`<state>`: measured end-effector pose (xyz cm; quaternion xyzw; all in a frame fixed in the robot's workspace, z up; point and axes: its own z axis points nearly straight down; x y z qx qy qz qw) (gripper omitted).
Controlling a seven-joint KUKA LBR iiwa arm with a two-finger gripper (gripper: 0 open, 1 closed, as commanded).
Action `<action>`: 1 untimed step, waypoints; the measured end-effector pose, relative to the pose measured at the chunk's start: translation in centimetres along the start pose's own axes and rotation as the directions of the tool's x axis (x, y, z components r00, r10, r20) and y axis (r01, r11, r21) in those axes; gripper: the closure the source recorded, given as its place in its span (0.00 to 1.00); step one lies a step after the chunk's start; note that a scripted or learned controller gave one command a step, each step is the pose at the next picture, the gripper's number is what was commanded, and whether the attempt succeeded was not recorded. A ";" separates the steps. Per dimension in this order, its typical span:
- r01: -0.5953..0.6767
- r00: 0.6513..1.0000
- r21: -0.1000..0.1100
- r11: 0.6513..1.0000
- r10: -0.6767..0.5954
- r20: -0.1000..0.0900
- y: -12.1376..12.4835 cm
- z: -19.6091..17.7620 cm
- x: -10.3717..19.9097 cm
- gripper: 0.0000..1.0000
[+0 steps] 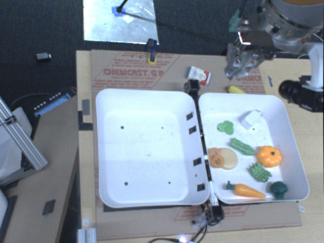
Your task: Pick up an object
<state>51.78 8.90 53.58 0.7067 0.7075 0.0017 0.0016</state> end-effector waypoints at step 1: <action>-0.005 1.000 -0.003 1.000 0.005 0.003 11.6 0.2 -6.4 1.00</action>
